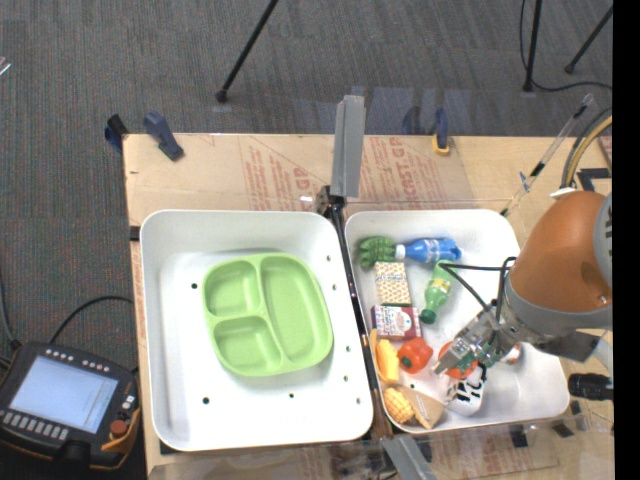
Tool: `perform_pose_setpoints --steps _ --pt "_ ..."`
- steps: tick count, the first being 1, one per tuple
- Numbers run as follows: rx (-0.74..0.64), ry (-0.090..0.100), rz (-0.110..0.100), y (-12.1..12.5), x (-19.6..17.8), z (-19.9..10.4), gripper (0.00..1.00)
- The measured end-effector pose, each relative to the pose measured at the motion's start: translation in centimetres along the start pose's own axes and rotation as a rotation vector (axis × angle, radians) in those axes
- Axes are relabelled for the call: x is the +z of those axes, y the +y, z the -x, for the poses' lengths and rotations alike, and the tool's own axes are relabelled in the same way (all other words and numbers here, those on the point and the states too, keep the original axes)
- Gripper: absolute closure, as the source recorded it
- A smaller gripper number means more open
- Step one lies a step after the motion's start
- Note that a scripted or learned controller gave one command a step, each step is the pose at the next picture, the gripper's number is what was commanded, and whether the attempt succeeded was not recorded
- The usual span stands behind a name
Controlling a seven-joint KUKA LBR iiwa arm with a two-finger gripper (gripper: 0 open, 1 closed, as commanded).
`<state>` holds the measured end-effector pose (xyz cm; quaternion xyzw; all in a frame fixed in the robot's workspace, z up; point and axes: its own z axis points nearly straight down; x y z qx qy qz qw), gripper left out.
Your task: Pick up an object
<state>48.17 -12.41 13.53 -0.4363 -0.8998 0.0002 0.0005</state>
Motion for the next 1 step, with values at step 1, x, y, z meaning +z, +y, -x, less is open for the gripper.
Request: perform_pose_setpoints --steps 1 --pt "0.074 -0.019 0.013 2.04 4.06 -2.54 1.00"
